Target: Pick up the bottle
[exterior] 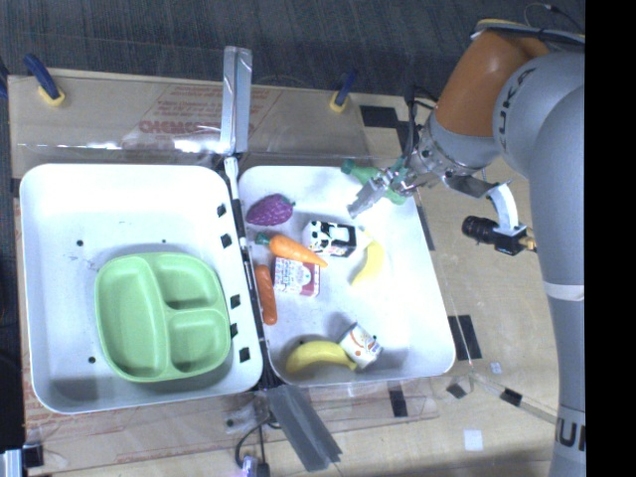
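Observation:
The green bottle [370,177] lies tilted at the far right corner of the right bin [427,296], its cap pointing left. My gripper [376,191] reaches in from the right and sits right on it. The fingers [360,203] look shut on the bottle's body, one grey finger slanting down-left below it. The wrist hides the bottle's base.
The right bin also holds a purple fruit [270,209], a carrot [293,248], a black-and-white toy [331,237], a yellow piece [370,262], a pouch [296,277], a banana [318,356] and a small cup [361,346]. A green divided plate [167,316] lies in the left bin [50,207].

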Available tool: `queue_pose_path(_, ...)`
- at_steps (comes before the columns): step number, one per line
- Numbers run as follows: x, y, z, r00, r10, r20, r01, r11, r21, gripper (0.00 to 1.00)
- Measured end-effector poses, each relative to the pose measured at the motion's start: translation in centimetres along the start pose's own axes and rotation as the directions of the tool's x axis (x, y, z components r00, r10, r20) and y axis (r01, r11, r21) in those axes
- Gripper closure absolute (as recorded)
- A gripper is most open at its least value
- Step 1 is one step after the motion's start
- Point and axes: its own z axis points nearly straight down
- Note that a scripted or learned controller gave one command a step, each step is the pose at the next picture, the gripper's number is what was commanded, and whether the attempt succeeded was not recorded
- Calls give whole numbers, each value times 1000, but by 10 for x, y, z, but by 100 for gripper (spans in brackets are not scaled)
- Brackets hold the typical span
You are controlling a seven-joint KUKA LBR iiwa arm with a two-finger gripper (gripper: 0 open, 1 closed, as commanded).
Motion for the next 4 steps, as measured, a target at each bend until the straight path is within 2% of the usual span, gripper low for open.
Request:
queue_pose_path(1, -6, 17, 75, 999, 40, 0, -40, 999, -2, 0)
queue_pose_path(2, -4, 17, 67, 999, 34, -2, -34, 999, 3, 100)
queue_pose_path(3, 18, 26, -92, 998, 64, 0, -64, 998, 0, 100)
queue_pose_path(4, 70, 44, -57, 984, 181, -2, -181, 984, 4, 100)
